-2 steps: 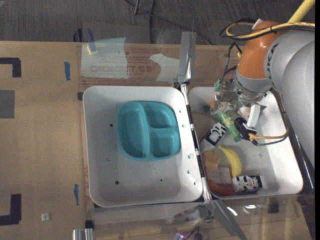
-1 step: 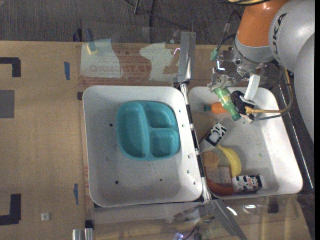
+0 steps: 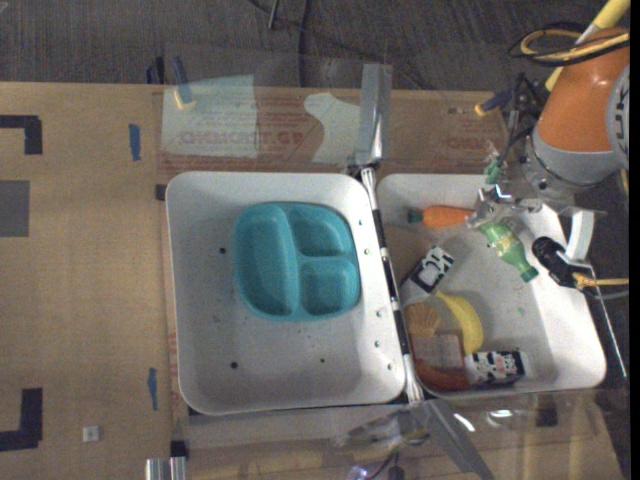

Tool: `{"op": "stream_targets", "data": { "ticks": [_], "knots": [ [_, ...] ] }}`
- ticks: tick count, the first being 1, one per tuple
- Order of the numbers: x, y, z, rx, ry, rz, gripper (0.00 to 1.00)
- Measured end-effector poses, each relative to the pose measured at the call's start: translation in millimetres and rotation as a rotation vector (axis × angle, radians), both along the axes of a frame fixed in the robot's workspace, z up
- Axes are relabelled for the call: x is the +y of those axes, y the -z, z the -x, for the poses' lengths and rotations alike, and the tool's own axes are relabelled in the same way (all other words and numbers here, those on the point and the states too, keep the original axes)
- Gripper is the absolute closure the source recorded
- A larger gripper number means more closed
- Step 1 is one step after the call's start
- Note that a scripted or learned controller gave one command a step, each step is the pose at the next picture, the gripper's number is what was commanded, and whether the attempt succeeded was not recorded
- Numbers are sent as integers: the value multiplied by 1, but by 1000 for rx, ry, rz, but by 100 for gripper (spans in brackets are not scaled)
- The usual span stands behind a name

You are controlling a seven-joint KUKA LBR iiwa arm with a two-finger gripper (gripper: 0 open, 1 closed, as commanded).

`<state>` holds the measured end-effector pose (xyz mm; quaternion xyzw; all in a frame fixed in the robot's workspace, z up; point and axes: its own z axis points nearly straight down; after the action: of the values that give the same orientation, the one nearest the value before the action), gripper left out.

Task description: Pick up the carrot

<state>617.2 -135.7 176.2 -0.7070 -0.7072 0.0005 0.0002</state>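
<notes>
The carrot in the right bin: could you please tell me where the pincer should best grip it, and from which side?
Probably across the orange middle of the carrot, coming straight down from above. It lies flat and lengthwise along the far wall of the right bin, with its green tip toward the left, so closing across its narrow width seems safest. The pincer hovers at its right end.

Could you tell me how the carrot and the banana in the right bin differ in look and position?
The carrot is orange and straight, lying crosswise near the far wall of the right bin; the banana is yellow and curved, lying nearer the front. The carrot lies just beside the hand; the banana is well clear of it. Both are toy foods in one bin.
</notes>
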Motion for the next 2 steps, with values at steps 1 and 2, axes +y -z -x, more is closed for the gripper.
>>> {"op": "stream_targets", "data": {
  "ticks": [1, 2],
  "knots": [
    [0, 0, 0, -1, 0, 0, 0],
    [29, 76, -25, -12, -159, 2, 0]
  ]
}}
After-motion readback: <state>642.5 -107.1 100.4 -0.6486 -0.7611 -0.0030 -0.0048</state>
